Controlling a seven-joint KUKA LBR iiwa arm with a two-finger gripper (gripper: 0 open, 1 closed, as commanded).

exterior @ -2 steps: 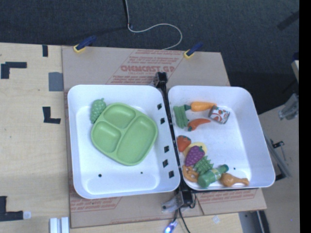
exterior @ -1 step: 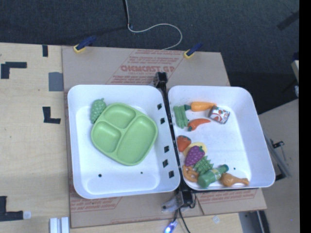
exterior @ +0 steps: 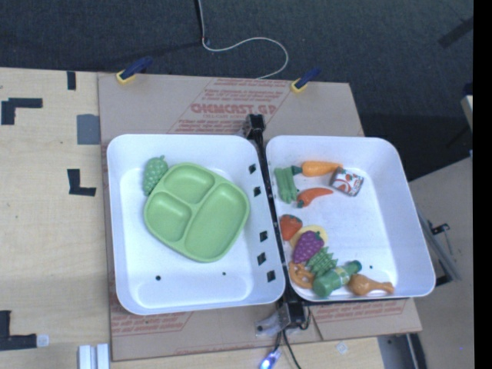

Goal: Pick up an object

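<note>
Looks like a robotics lab setup, not a home. Two white bins (exterior: 123, 206) sit on a cardboard sheet (exterior: 231, 106) clamped to a plywood table (exterior: 46, 229) with black tape marks (exterior: 19, 110). A loose cable (exterior: 231, 44) runs over dark carpet (exterior: 346, 21) at the far side, and the right bin's full of plastic toy food (exterior: 315, 248).

Dark carpet floor (exterior: 346, 21) beyond a wooden bench (exterior: 46, 229), cardboard sheet (exterior: 231, 106) and white cable (exterior: 246, 48).
</note>
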